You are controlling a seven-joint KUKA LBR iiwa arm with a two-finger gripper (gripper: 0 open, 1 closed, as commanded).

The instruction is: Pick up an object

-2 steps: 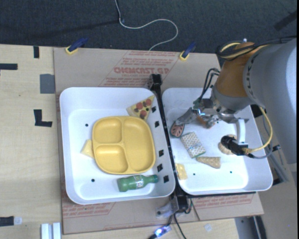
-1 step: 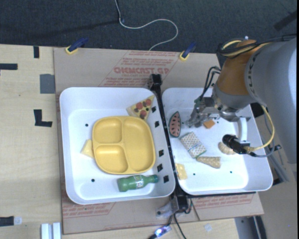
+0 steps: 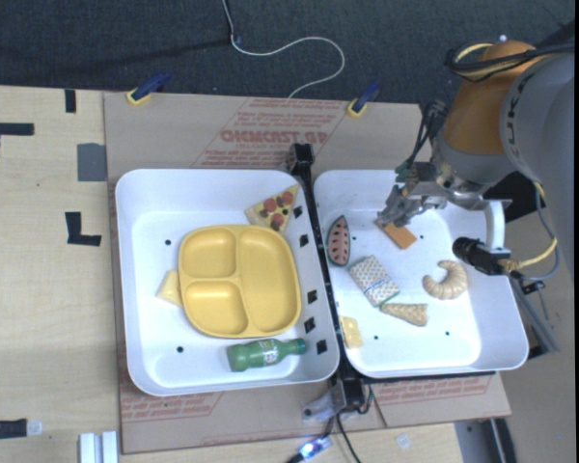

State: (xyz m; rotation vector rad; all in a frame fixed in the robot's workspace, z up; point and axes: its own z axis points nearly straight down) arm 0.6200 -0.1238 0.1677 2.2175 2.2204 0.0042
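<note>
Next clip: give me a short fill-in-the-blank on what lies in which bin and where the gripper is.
1. The yellow plate lies in the ____ bin.
2. The green bottle lies on its ____.
3. The croissant lies in the ____ bin.
4. The gripper is right above an ____ piece.

Missing words: left; side; right; orange

Robotics lab bench. Two white bins (image 3: 135, 258) on taped-down cardboard (image 3: 270, 133), clamped at corners; loose cable (image 3: 289, 46) across dark carpet. Toy food as test objects.
</note>
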